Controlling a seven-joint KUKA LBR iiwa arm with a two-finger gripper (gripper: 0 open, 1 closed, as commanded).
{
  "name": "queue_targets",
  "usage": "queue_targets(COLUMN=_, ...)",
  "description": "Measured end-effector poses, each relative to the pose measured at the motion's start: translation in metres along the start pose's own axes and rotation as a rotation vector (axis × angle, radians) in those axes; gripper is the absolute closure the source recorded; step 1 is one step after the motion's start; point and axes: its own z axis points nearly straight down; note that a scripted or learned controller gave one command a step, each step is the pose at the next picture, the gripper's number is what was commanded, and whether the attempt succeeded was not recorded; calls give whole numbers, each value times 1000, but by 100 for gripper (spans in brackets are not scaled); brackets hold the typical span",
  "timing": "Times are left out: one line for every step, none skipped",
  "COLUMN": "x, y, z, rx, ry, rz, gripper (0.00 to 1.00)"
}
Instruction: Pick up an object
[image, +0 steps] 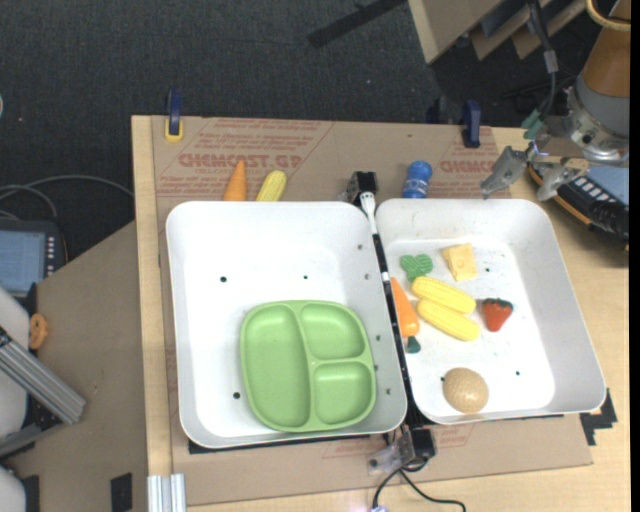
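The gripper (512, 170) is hovering beyond the right bin (560, 290), jaws looking open and holding nothing; next it is needing to descend onto the cheese (461, 262)

Bright, even overhead light; soft shadows, slightly grainy focus.

The arm reaches in from the upper right corner of the camera view, its orange band (612, 55) showing at the edge above the grey wrist (598, 120). The gripper (512, 168) hangs off the wrist toward the left and slightly downward. One grey finger (500, 172) juts out at a slant; whether the fingers are apart or together cannot be made out.
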Motion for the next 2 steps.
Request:
queue_targets(x=6, y=19, z=115, rx=9, ry=2, rz=-3, gripper=0)
queue_targets(x=4, y=-14, z=195, rx=10, ry=3, rz=1, gripper=0)
